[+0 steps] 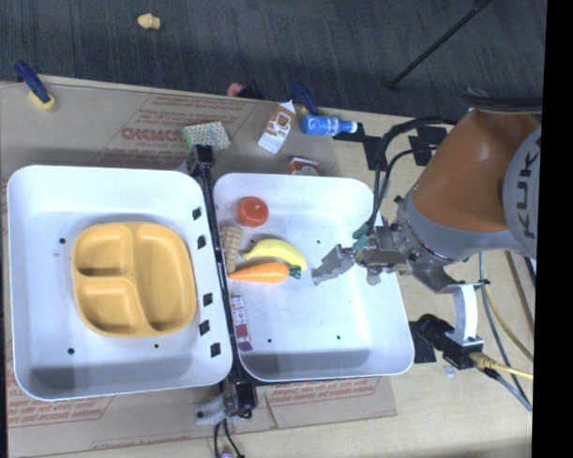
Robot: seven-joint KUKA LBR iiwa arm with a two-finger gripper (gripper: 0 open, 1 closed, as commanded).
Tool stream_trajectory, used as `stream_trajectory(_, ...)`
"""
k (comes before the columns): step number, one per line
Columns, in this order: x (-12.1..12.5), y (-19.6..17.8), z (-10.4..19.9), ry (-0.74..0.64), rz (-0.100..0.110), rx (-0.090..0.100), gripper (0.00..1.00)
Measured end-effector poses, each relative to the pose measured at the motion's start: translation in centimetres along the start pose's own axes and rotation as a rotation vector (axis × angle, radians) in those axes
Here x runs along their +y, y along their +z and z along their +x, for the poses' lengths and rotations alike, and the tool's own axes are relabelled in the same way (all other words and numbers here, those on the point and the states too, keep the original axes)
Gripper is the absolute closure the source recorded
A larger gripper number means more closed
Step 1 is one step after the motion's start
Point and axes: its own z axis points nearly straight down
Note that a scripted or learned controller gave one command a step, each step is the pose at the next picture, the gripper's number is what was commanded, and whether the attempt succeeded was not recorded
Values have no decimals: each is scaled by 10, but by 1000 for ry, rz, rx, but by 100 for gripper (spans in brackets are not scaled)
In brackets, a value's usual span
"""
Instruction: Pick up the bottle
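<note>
1 bottle lies beyond both bins.

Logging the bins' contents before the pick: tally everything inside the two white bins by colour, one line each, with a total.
Yellow: 2, the yellow plastic divided tray in the left bin and the yellow toy banana in the right bin
Orange: 1, the orange toy carrot
Red-orange: 1, the round red-orange toy
Tan: 1, the tan ribbed cone
Total: 5

From my feed the arm runs off the frame at 3 o'clock. Gripper finger gap too small to read. Label on the bottle at 12 o'clock illegible.
</note>
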Motion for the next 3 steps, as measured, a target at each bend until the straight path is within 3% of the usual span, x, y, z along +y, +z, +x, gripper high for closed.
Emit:
stream_trajectory(1,0,-10,0,-5,2,0,100)
stream_trajectory(2,-3,65,-38,-80,0,-1,100)
stream_trajectory(3,-3,53,-19,221,-2,-1,100)
